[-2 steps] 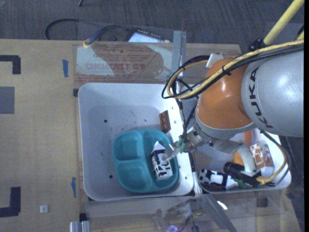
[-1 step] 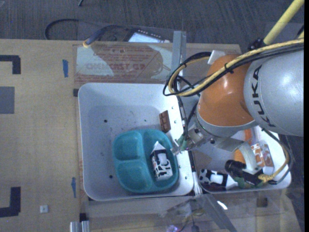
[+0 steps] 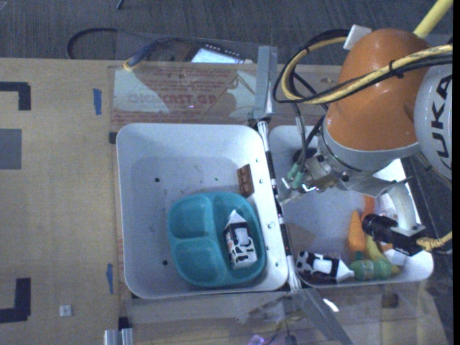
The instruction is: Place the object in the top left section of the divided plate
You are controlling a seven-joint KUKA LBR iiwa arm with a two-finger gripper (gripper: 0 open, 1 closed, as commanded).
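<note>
A teal divided plate (image 3: 188,230) lies in the left bin (image 3: 144,192), toward its front right. A small carton with a black-and-white cow pattern (image 3: 241,242) lies in the plate's long right section; the two left sections hold nothing. My gripper (image 3: 294,179) hangs above the left edge of the right bin (image 3: 323,214), close to the wall between the bins, up and to the right of the plate. I see nothing held at its tip.
A small brown block (image 3: 245,180) lies by the left bin's right wall. At the right bin's front are a black-and-white cow-patterned thing (image 3: 320,265), an orange carrot (image 3: 356,231) and a green and yellow piece (image 3: 372,266). The orange-banded arm covers the right bin's back.
</note>
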